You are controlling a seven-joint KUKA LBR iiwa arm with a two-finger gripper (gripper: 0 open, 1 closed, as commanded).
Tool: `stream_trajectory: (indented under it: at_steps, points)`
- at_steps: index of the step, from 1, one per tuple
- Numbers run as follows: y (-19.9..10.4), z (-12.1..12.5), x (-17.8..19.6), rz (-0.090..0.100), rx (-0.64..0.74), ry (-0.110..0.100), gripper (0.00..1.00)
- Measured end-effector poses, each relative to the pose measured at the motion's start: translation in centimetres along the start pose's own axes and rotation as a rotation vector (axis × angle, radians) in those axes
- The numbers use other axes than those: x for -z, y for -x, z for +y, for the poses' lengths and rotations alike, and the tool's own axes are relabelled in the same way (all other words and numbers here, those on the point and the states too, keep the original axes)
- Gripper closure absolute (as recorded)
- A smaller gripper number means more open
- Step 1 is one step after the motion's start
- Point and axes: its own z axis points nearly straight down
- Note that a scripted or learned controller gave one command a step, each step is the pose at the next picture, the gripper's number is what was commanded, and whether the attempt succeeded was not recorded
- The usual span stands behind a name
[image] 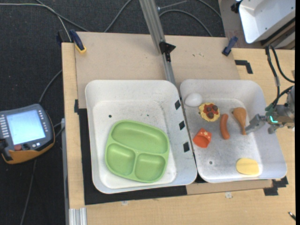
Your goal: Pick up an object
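Left of the right bin sits a green tray, inside it egg, red cup, pizza, sausage, drumstick, lemon as candidates; gripper low beside drumstick, jaws apparently parted, holding nothing, so probably lining up a grab.

Tan bench on dark carpet floor.

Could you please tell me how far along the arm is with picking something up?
Nothing looks picked yet. The gripper is low at the right bin's right side, beside the chicken drumstick. The sausage, egg, red cup and yellow piece lie on the bin floor. The grasp and lift remain.
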Motion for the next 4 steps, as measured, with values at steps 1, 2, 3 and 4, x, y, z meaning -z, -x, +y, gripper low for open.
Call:
stream_trajectory:
  at_steps: [1,2,3,4]
  points:
    - [0.0,0.0,0.1,0.000,0.000,0.001,0.00]
    - [0.0,-1.0,-5.6,0.003,-0.002,-0.005,0.00]
    - [-0.2,-0.6,-9.9,0.002,0.000,-0.003,0.00]
    - [-0.2,-0.5,-12.6,0.001,0.000,0.002,0.00]
